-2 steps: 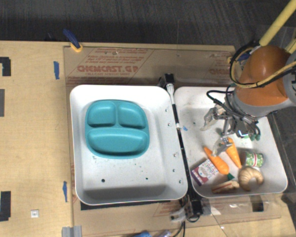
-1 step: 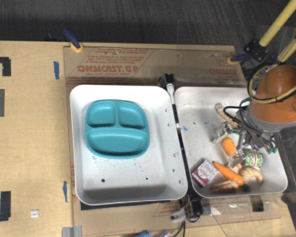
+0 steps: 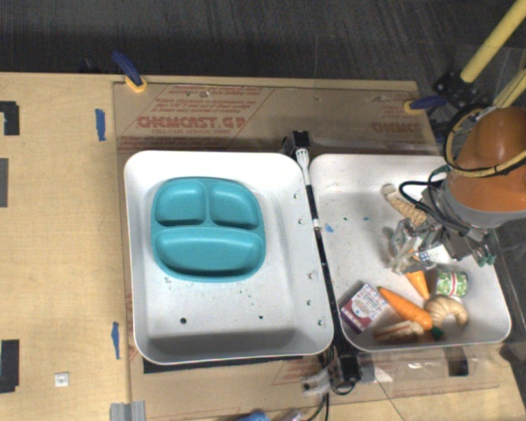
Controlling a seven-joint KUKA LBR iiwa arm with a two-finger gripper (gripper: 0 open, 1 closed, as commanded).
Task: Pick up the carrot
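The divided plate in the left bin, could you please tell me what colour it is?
The divided plate is teal blue, seen clearly in the camera view.

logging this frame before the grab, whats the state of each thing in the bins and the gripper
carrot: lying flat in the right bin, not lifted
gripper: low over the right bin, just above the carrot, nothing seen held
teal divided plate: flat in the left bin
small purple packet: lying left of the carrot, touching it
small green and white can: on its side, right of the carrot
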